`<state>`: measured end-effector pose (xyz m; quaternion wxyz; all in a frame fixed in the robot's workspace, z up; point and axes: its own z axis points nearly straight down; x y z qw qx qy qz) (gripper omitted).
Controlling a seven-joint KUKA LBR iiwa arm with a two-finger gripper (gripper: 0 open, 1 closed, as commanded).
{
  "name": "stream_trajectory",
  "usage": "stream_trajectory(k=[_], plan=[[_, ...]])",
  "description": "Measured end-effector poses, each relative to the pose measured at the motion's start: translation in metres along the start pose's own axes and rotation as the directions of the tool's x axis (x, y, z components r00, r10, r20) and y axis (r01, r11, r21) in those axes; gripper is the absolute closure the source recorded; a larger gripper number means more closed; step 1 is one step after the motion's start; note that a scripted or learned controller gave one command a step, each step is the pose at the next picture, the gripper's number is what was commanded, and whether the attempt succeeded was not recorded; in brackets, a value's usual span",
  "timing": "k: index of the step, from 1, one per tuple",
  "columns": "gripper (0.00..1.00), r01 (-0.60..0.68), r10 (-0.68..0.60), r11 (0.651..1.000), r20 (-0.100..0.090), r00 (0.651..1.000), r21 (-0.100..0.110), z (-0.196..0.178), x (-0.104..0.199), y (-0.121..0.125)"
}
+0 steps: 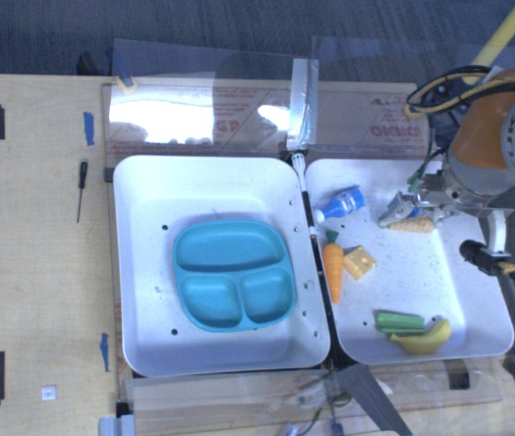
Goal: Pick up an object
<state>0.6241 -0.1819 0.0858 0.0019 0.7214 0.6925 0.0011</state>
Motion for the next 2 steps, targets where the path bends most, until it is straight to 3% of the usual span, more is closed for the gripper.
stream_trajectory(k=[1,2], plan=[[0.0,-0.031,0.031,1.0,-0.001,1.0,0.003,-0.001,0.014,-0.016],[1.0,-0.03,0.03,1.0,0.0,1.0,-0.002,-0.013,0.014,-0.014]])
